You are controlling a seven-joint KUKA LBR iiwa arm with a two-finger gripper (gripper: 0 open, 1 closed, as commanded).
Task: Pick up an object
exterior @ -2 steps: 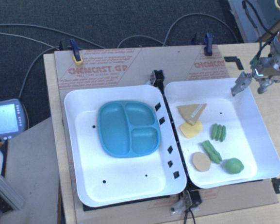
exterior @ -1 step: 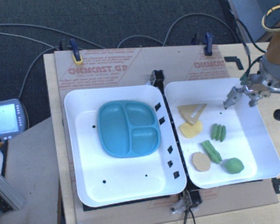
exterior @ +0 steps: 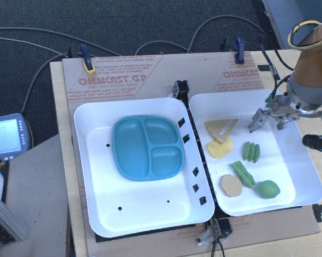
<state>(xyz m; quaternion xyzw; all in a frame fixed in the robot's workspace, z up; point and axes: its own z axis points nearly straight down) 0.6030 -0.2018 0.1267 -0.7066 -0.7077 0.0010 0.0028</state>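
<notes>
Hovering above the far right corner of the right bin, with nothing lifted yet. Gripper hanging with jaws spread wide and bare, nothing between them. Sitting in that bin along its left edge: a tan wedge and a yellow piece touching it; lying nearer the middle, a small green ridged piece; resting toward the near edge, a tan round, a long green piece and a green rounded piece (any of them serving as the object). Lying in the left bin, a blue divided tray. Remaining, seemingly: choosing, descending, closing, lifting.
</notes>
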